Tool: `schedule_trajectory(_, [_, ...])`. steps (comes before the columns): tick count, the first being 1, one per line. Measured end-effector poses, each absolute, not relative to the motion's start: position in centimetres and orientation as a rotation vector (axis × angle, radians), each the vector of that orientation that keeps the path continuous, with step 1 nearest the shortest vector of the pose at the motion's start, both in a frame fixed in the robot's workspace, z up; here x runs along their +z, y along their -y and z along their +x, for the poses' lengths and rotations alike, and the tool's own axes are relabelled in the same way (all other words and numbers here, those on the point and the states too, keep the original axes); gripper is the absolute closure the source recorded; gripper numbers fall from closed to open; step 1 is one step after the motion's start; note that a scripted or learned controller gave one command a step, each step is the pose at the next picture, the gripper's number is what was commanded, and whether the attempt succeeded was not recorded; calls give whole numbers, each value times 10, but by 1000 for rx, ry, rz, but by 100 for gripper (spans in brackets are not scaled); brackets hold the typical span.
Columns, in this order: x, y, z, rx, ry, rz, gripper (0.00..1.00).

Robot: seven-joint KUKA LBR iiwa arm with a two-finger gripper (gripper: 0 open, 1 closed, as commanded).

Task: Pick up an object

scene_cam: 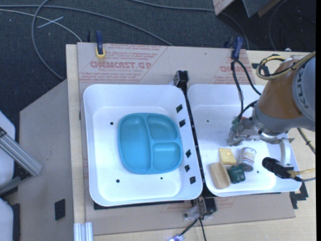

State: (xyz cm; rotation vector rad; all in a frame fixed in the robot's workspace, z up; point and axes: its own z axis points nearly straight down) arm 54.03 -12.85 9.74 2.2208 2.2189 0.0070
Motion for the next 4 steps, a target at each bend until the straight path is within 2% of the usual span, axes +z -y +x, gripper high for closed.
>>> schedule_trajectory(2, [216,127,538,5,-2218,2218,100])
schedule_trajectory(3, [227,127,539,3,-2221,2219,100])
schedule_trajectory(4, [222,66,542,1,-2229,2218,100])
